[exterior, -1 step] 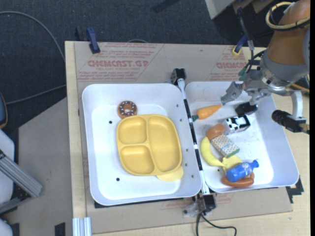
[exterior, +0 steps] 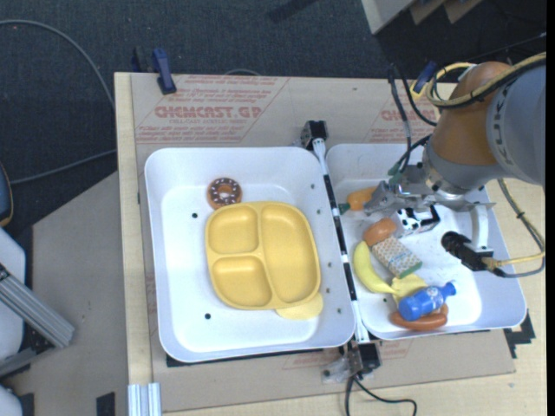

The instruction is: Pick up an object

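My gripper (exterior: 409, 213) hangs low over the back middle of the right bin (exterior: 503, 306), below the orange wrist band. Just left of it lies a small orange piece (exterior: 359, 200). In front of it sit a brown-orange roll (exterior: 380, 230) and a speckled beige block (exterior: 395, 254). A banana (exterior: 371, 273) curves along the bin's left side. A blue bottle (exterior: 425, 301) and a red sausage (exterior: 421, 321) lie at the front. The gripper's body hides what is directly beneath it.
The left bin (exterior: 173, 232) holds a yellow divided plate (exterior: 260, 254) and a chocolate donut (exterior: 225, 191) at its back. A black divider rail (exterior: 334, 224) runs between the bins. Cables (exterior: 486, 263) trail from the arm over the right bin's right side.
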Available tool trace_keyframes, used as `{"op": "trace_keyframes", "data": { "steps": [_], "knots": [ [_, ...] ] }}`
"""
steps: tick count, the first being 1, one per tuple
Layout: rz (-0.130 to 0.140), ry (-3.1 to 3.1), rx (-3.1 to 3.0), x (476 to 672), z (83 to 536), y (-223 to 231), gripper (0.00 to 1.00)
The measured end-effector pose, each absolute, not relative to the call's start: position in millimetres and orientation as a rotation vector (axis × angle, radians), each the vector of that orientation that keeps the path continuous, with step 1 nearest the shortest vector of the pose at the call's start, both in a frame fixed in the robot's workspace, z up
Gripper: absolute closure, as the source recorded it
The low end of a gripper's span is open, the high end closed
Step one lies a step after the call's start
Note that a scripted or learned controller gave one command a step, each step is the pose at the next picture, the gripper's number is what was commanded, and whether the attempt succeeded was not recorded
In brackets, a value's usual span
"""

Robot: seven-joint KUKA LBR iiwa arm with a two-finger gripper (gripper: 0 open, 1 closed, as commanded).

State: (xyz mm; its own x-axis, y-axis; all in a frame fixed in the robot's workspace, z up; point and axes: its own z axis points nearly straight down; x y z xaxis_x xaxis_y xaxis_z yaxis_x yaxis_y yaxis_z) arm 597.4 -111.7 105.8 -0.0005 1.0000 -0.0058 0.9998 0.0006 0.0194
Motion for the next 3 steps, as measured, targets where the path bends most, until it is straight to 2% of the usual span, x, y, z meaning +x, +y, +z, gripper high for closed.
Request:
{"op": "trace_keyframes", "data": {
  "steps": [1, 2, 3],
  "knots": [
    [0.034, 2.188, 2.189, 562.1, 99, -97, 0.00],
    [0.001, 2.222, 2.220, 621.0, 85, -93, 0.00],
    [-0.001, 2.222, 2.223, 569.4, 84, -93, 0.00]
  ]
}}
